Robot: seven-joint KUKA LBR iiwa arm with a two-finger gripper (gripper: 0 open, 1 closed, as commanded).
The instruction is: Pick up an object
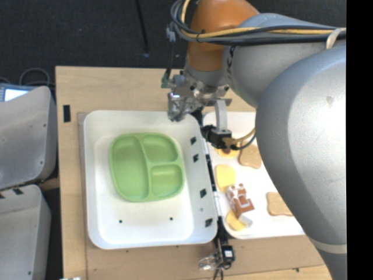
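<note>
The pincer hangs over the left bin's back rim — grip state unclear — its likely miss: the food pieces lie well right.

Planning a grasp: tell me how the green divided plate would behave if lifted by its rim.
The green divided plate looks like stiff moulded plastic, so probably rigid and light. Its shallow rim may slip from fingers. Lying flat in the left bin, it seems unlikely to roll.
</note>
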